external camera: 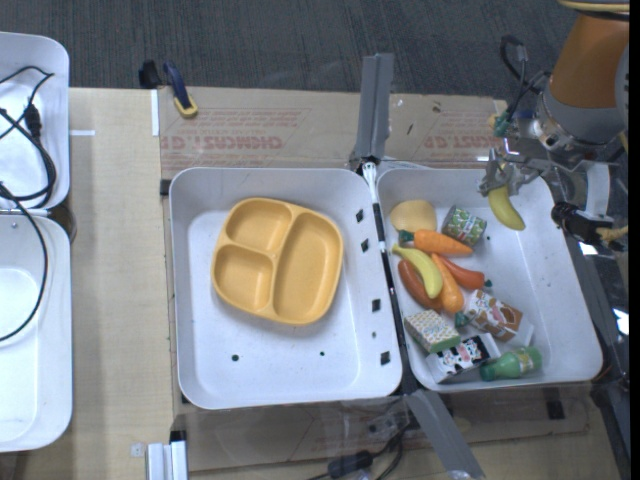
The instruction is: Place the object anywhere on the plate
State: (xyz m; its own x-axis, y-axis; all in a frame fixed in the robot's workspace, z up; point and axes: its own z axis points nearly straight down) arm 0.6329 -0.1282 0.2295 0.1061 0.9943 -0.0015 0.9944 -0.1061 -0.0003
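Pick looks made, placement not yet. Gripper (503, 180) high over the far right part of the right bin (575, 308), closed on a small yellow banana (506, 209) hanging just below the fingers, clear of the bin floor. Grip point itself partly hidden by the wrist hardware, so security of the hold hard to judge.

Yellow three-compartment plate (277, 259) in the left bin (200, 298), well apart from the gripper, bare in all sections. Left behind in the right bin: a second banana (422, 270), carrots (443, 242), a green can (464, 224), small cartons (470, 340), a green bottle (512, 363).

Remaining, by the look of it: carry leftward across the divider (378, 258), lower over any section of the plate, release. Roughly halfway.
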